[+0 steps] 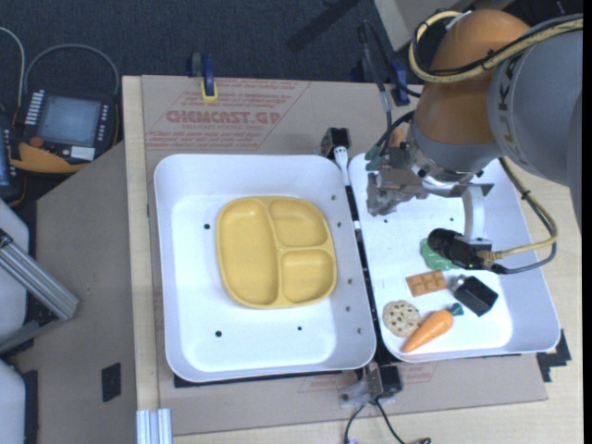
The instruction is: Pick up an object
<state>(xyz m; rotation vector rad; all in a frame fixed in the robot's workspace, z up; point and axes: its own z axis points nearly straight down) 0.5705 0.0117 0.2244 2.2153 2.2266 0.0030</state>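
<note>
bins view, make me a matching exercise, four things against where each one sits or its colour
Things:
1. divided plate
2. toy carrot
3. cookie
4. cracker

Descriptions:
A. orange, near the front edge of the right bin
B. yellow, in the middle of the left bin
C. brown rectangle, just behind the carrot
D. round and speckled, just left of the carrot

Pairs: 1-B, 2-A, 3-D, 4-C

One fixed camera looks down from above at a slant, taking in both white bins side by side. The arm enters from the right, looming near enough to hide perhaps part of the right bin.
</note>
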